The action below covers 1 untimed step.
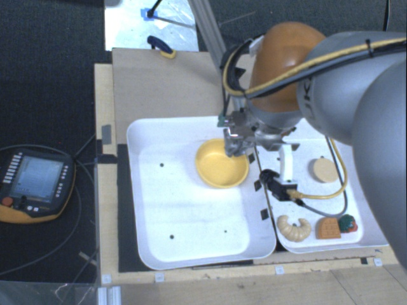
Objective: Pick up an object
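Observation:
A yellow bowl sits in the left bin, near its far right corner. My gripper hangs over the bowl's far right rim, reaching down from the grey arm with the orange band. In the right bin lie a pale round disc, a cream croissant-shaped piece, an orange toast-like block and a small red and green piece. Nothing can be seen between the gripper and the bowl.
A teach pendant lies on the dark floor at the left. A blue and yellow clamp rests at the bench's far edge. The arm covers much of the right bin's far part.

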{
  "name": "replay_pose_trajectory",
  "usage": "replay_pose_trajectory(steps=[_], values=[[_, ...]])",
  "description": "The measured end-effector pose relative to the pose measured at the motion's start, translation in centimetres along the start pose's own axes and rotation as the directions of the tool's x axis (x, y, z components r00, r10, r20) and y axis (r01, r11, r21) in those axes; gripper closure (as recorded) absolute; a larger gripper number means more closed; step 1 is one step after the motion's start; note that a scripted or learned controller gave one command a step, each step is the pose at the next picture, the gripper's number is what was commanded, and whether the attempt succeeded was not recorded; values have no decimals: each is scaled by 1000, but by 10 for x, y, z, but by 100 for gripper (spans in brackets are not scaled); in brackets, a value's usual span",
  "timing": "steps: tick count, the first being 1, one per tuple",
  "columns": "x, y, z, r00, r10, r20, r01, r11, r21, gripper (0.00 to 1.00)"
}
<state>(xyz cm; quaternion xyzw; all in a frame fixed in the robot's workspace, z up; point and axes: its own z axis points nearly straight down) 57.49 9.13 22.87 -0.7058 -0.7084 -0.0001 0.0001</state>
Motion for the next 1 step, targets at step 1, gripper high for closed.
replay_pose_trajectory(steps=[1], values=[[-2,0,0,1000,4,0,-4,1000,-1,0]])
